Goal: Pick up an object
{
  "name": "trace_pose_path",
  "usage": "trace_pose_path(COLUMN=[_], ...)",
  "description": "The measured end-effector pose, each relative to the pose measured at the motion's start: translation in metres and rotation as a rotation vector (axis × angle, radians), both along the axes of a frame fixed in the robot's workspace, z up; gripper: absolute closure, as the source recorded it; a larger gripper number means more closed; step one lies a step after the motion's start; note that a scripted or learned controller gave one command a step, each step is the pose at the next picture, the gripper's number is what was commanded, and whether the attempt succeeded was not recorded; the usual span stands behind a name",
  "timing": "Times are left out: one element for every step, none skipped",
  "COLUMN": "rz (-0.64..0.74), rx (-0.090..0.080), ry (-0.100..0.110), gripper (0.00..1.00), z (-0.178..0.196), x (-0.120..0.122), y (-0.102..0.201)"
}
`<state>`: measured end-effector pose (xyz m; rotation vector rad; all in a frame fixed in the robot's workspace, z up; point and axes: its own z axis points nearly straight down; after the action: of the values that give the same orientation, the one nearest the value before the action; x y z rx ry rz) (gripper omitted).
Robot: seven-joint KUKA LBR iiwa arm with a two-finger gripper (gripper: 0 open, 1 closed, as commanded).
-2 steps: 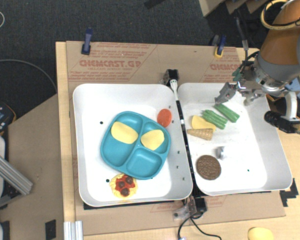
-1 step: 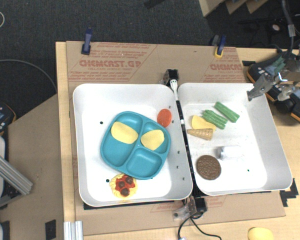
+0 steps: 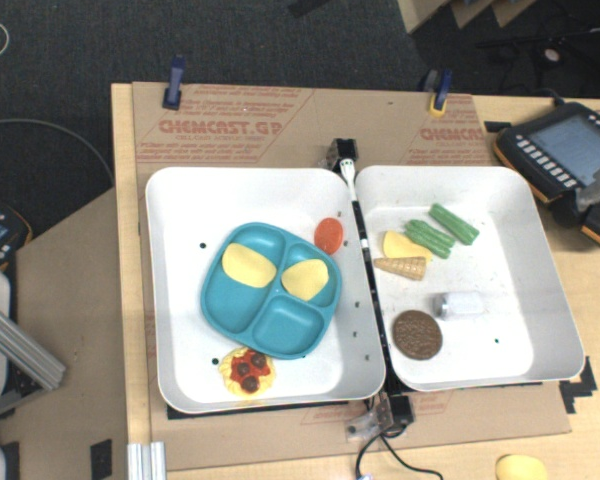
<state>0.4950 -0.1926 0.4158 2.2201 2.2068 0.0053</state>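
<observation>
Naturally, any item can serve as the object, so I go through them by size. The blue divided plate lies in the left bin and looks like stiff, smooth plastic. It is too wide for two fingers except at its thin rim, and I judge it would slip there. Two yellow pieces lie in its upper compartments.

In the right bin, the brown round cookie lies flat near the front. It seems light and rigid and should be gripped across its edge. The green bean pods at the back are long and narrow, probably light toy plastic. Holding them across the short width looks easy.

The waffle cone tapers, so the wider end is safer. The orange piece sits just beside the left bin's wall, where there is little room. The small pale cylinder may roll.

Whether the gripper is apart or together I cannot tell, and the arm's pose neither.
</observation>
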Motion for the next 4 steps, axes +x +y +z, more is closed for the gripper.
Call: trace_pose_path(rz=[0.002, 0.006, 0.014, 0.007], rx=[-0.002, 0.000, 0.008, 0.003], ry=[-0.003, 0.003, 0.016, 0.005], gripper=[0.00, 1.00, 1.00, 1.00], z=[0.096, 0.100, 0.037, 0.051], x=[-0.017, -0.015, -0.016, -0.015], y=[-0.034, -0.032, 0.062, 0.058])
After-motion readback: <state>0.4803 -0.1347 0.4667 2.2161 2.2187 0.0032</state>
